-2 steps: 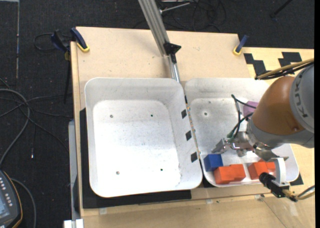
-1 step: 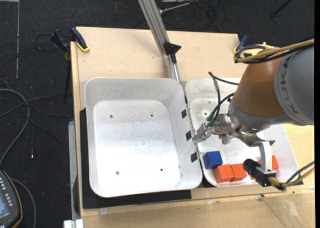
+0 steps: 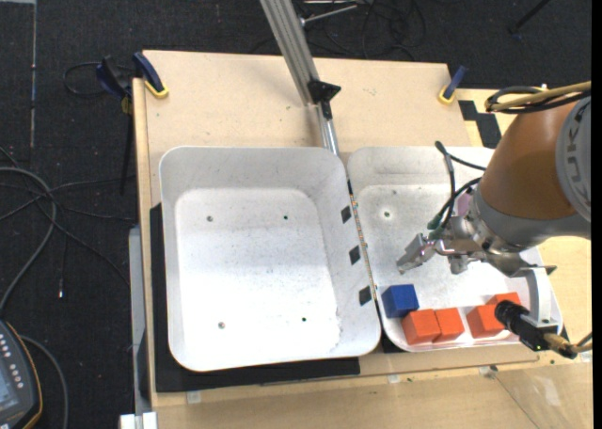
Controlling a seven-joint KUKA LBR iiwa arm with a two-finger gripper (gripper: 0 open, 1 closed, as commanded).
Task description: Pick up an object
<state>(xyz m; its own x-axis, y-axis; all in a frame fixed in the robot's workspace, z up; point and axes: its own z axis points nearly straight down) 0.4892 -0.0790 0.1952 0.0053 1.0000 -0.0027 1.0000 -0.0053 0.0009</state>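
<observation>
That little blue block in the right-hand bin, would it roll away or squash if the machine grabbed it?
The small blue cube-shaped block has flat faces and sharp corners, so it would probably slide, not roll. It looks rigid, so squashing seems unlikely. Sitting near the white right-hand bin's wall, it might get pushed against it.

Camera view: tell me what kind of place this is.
Likely a robotics lab test bench. A plywood bench bears two white bins, a robot arm reaches over coloured blocks, and cables trail across dark carpet.
</observation>
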